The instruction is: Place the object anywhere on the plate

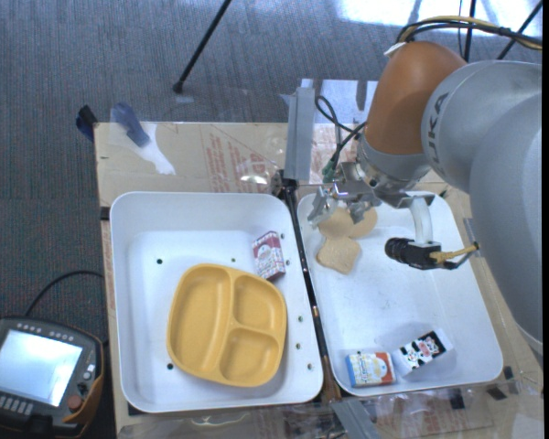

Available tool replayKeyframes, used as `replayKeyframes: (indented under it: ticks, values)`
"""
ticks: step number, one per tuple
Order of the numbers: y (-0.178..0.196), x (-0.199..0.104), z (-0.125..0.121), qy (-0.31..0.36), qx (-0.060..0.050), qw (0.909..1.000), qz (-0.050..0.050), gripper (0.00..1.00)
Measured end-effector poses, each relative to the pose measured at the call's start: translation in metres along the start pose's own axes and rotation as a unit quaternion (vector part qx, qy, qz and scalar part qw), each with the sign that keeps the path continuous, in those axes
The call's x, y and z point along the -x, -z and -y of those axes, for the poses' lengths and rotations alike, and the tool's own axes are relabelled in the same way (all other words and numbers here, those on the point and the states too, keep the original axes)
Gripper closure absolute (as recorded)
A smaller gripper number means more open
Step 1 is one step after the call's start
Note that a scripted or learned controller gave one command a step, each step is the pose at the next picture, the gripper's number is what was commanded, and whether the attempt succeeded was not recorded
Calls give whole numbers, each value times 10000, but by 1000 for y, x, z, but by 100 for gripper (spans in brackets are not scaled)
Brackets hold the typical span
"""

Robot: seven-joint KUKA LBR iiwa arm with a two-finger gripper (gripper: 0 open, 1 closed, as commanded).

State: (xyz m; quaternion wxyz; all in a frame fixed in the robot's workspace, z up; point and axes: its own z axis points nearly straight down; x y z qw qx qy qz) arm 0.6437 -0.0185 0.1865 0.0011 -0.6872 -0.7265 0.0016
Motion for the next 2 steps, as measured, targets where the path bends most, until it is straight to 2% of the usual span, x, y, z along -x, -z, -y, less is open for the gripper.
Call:
replayKeyframes:
  ticks: [1, 2]
  values:
    - [71, -106, 53, 1223, 26, 9925, -5, 100]
    - [69, -105, 54, 1213, 5, 9926, -1, 0]
